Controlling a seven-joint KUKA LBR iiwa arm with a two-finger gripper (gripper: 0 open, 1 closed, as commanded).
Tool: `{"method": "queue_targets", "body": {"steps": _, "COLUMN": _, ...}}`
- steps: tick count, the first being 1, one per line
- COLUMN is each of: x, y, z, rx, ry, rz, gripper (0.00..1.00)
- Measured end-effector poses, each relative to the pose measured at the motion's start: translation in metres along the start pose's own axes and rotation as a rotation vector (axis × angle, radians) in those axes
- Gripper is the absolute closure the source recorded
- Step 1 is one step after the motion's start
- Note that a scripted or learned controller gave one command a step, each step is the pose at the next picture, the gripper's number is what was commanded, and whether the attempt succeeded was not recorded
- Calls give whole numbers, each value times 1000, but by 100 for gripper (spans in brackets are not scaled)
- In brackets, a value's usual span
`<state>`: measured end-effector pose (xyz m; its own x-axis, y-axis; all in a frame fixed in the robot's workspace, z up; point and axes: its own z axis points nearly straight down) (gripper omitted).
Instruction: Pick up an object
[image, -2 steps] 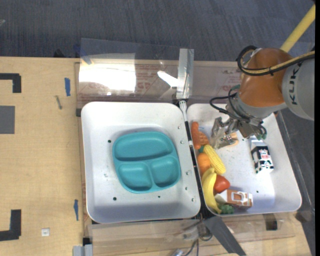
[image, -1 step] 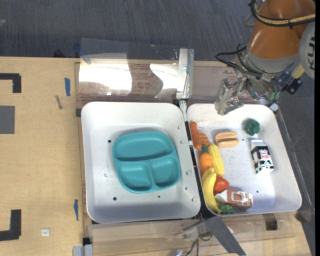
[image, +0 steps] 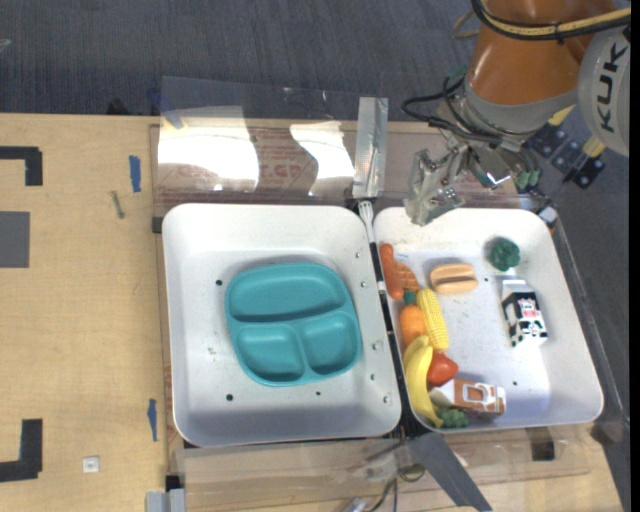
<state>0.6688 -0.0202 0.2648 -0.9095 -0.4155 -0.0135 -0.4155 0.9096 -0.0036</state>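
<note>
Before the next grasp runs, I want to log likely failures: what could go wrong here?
1. The carrot, orange, corn and banana crowd the right bin's left wall; the tool may catch two or hit the wall.
2. The hot dog is rounded and may slip.

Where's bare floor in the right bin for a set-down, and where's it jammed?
Right bin: bare floor between the corn and the toy car, running down past the carton to the lower right corner. Crowded: the left wall, where carrot, orange, corn, banana and tomato stack up. Gripper hangs over the top left corner.
</note>
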Motion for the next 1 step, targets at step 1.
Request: {"method": "queue_targets", "body": {"steps": 1, "x": 22, "y": -49, "z": -31, "rx": 2, "ry": 1, "rz": -131, "gripper": 100}}
